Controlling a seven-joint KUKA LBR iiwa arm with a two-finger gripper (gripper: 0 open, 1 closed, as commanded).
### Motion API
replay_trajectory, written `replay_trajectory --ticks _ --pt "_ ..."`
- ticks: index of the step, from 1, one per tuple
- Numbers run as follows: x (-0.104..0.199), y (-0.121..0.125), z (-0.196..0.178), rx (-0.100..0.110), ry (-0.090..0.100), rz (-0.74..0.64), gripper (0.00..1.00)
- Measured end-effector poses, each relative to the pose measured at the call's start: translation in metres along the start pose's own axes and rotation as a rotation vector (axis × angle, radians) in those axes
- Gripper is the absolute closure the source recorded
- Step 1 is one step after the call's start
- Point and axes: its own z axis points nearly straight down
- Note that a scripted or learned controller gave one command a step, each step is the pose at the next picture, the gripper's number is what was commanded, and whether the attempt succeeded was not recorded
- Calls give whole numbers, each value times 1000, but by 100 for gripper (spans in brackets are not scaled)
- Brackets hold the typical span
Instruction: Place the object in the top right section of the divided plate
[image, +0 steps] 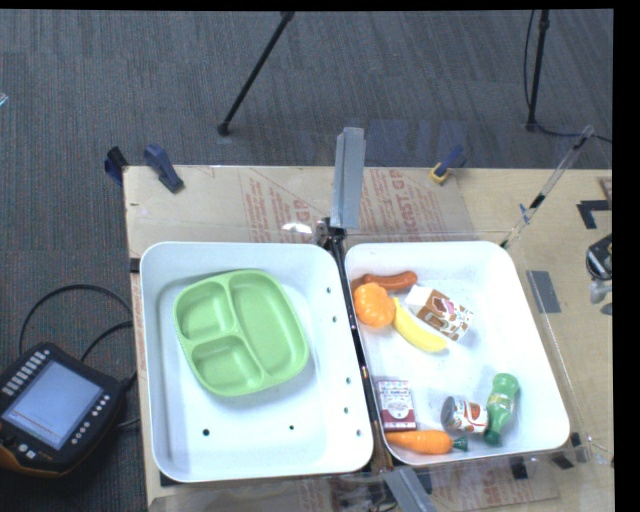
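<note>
You are looking down at a slant on a bench with two shallow white bins side by side. In the left bin (170, 440) a light green divided plate (240, 331) lies flat, a little above the bin's middle. It has three sections: one large section along its right side and two smaller ones stacked along its left. All three sections show bare green.

Every loose item lies in the right bin (520, 300), and none of them touches the plate. Near the top left corner of that bin a toy sausage (390, 282) lies crosswise. Just below it sits an orange fruit (374, 305), touching a yellow banana (420, 332) that slants down to the right. A small white carton with brown print (441, 312) rests against the banana's upper side. Lower down, a red and white box (396, 403) lies close to the wall between the bins. An orange carrot (424, 442) lies along the bottom edge. To its right are a small can (459, 413) on its side and a green bottle (501, 405), just beside each other.

The gripper (600, 265) shows as a grey and dark shape at the far right, cut off by the edge. It is over the bare bench, outside the right bin, well apart from all the items and farther still from the plate. You cannot tell whether it is wide or narrow, and nothing is seen held in it.

A teach pendant (55, 405) with a lit screen lies on the carpet to the left of the bench.
</note>
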Motion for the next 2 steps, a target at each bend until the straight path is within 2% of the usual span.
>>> replay_trajectory --ticks 1,2 --pt "-7 62 0 1 0 133 100" --pt "-4 11 0 0 1 107 100"
